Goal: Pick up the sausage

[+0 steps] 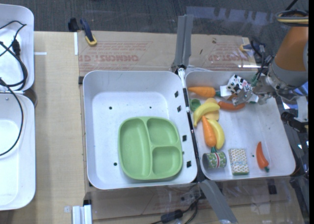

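Sausage [229,105], reddish-orange, lies in the right bin [274,169] near its back wall, just under the gripper [241,98]; whether the gripper grips it I cannot tell. A carrot [202,91] and bananas [207,110] lie alongside to the left.

We are looking down on two bins side by side; the left bin [93,120] is holding a divided plate [149,148] toward its near right part; the right bin [279,134] is holding everything else. Along its far side a carrot [202,91] is lying leftmost, a toy cow [239,85] right of it, and the sausage [230,105] just before the cow, with the gripper [241,98] sitting at it. Left of centre, bananas [206,110] are lying with a second carrot [209,132] across them; nearer us a can [214,159] is lying left of a small box [239,161]; a pepper [262,156] is lying right of the box.
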### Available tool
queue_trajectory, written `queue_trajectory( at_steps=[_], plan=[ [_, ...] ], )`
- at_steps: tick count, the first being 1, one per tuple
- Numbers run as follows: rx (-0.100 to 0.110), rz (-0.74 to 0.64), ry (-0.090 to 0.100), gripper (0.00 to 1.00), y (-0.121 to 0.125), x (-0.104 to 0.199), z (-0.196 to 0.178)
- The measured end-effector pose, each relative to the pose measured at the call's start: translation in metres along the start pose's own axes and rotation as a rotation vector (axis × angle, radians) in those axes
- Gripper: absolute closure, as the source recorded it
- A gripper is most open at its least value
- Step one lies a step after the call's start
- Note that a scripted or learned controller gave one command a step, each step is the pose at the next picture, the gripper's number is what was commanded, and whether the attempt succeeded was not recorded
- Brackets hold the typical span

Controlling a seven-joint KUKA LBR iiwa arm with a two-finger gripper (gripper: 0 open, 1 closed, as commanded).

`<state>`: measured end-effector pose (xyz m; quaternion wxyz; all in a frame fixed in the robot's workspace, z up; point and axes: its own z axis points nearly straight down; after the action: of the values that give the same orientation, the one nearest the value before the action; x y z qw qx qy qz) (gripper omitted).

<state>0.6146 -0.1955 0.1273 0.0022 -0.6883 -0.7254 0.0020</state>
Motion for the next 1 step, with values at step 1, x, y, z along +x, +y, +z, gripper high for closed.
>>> queue_trajectory(
  at_steps=[1],
  plan=[
    [-0.002, -0.120, -0.001, 0.00, 0.0260, 0.0421, -0.0527]
  ],
)
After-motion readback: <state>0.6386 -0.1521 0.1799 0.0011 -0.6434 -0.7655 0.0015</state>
